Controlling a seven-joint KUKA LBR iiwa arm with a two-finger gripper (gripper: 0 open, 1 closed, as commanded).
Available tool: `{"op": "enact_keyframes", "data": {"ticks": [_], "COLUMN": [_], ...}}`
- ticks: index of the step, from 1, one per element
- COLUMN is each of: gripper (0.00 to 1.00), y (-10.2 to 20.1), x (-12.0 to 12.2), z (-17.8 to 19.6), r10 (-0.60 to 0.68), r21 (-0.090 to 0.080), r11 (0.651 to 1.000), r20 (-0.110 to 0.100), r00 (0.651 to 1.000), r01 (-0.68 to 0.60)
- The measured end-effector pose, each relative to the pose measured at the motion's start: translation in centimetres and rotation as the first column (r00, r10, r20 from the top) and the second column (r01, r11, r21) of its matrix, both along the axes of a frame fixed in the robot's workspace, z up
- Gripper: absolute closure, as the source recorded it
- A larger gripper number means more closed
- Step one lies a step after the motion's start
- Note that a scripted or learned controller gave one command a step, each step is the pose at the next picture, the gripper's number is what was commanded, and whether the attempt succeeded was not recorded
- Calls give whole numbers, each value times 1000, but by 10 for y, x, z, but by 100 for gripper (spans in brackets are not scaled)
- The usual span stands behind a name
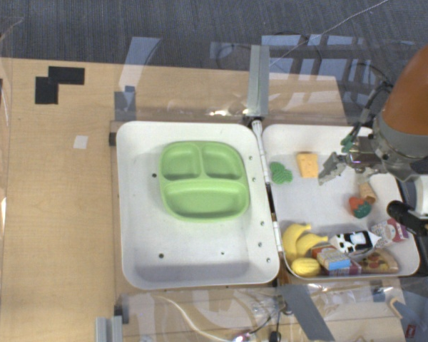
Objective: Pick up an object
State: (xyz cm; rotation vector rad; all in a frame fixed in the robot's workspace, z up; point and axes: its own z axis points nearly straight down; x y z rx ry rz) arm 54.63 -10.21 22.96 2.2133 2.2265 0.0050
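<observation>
Camera view: end effector (333,168) hangs over the right bin (321,212); whether it is spread, I cannot tell.

Two white bins (139,262); one green divided plate (203,179); one banana bunch (302,244).

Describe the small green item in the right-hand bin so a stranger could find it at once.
Start at the right bin of the two white bins. Along its left wall, near the divider, lies the small green piece, just left of the yellow-orange block. It is the only green thing in that bin, bumpy-edged and far smaller than the green divided plate next door.
</observation>
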Motion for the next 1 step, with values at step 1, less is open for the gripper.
{"op": "enact_keyframes", "data": {"ticks": [1], "gripper": [0], "y": [-8], "x": [84], "z": [-90], "r10": [71], "r21": [-1], "r11": [998], "r20": [0], "r00": [998], "r01": [-71]}}
